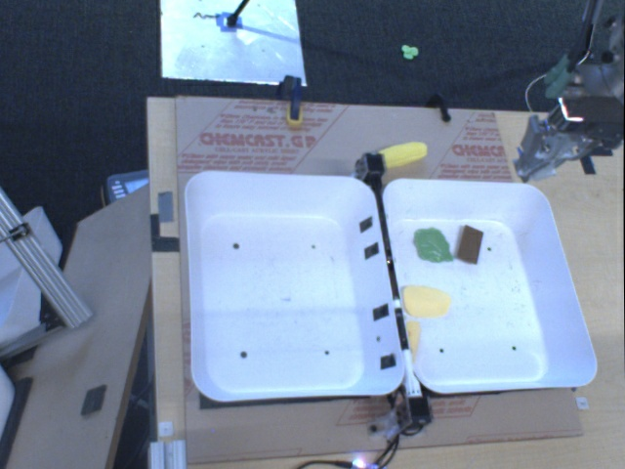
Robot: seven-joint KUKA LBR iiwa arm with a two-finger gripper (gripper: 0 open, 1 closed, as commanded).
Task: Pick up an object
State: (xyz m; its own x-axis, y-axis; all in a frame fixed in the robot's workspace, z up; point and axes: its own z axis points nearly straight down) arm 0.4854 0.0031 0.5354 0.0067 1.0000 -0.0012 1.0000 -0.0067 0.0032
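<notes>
The right bin [547,262] holds three objects near its left half. A green lump [433,244] lies beside a small brown block [470,244], and a flat yellow piece [426,302] sits lower, close to the divider. My gripper [543,157] hangs above the bench at the far right, beyond the right bin's back corner and well apart from all three objects. Nothing shows between its fingers.
The left bin [283,281] stands beside the right one, joined by black clips along the seam. A yellow-handled tool [395,155] lies on the board behind the bins. A shiny metal plate [231,27] sits on the dark floor at the back left.
</notes>
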